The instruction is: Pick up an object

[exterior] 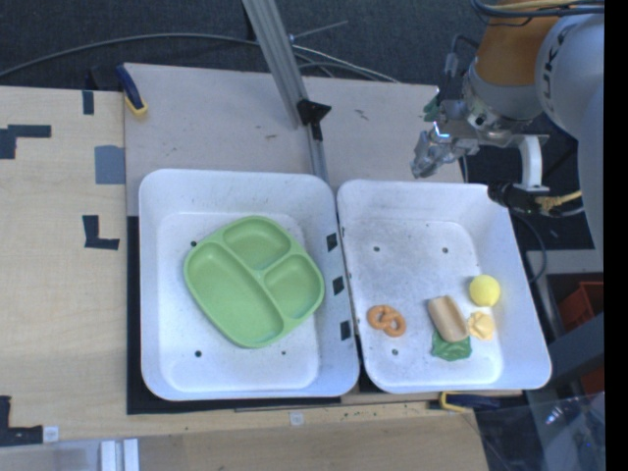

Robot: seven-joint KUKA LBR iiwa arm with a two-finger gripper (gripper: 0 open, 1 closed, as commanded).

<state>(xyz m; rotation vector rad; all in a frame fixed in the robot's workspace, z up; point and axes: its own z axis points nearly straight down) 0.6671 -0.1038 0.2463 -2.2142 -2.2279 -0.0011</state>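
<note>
At the lower right of the frame, along the near side of the right bin [510, 263], lie the candidates for picking. Nearest the front edge is a green scrap [451, 347], and touching it from above is a tan block [446, 317], whose long axis runs roughly up and down the frame, leaning a little to the left at its far end. Just left of these sits a pretzel [386, 320], flat and round, with no clear heading. To the right are a yellow cube [481, 325] and, just beyond it, a yellow ball [484, 289].

The left bin [157, 263] holds a green tray [253, 280], lying on a diagonal from upper right to lower left.

Farther back, at the upper right, the gripper [429, 157] hangs over the far rim of the right bin, with nothing visibly in its hold; how wide it stands cannot be told. Every item lies toward the bottom of the frame from it, well apart, so the coming move is likely a reach toward the near side.
</note>
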